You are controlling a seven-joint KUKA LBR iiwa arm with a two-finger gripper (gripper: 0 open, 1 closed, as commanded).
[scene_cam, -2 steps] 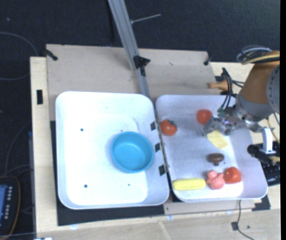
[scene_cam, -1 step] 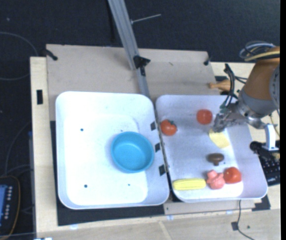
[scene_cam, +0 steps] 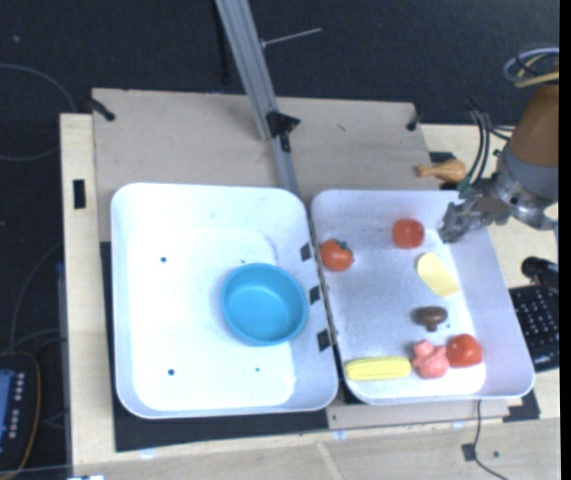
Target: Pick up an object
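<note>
End effector [scene_cam: 455,222] above right bin [scene_cam: 510,353] near red ball [scene_cam: 408,233]; finger state unclear

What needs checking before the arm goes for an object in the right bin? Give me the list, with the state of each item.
1. Gripper over the right white bin: ok, at its upper right edge.
2. Nothing between the fingers: cannot tell.
3. Nearest target, the round red object, stands apart from others: ok.
4. Pale yellow oval object lies free: ok.
5. Pink object and red ball separable: not ok, they touch.
6. Blue bowl is away, in the left bin: ok.
</note>
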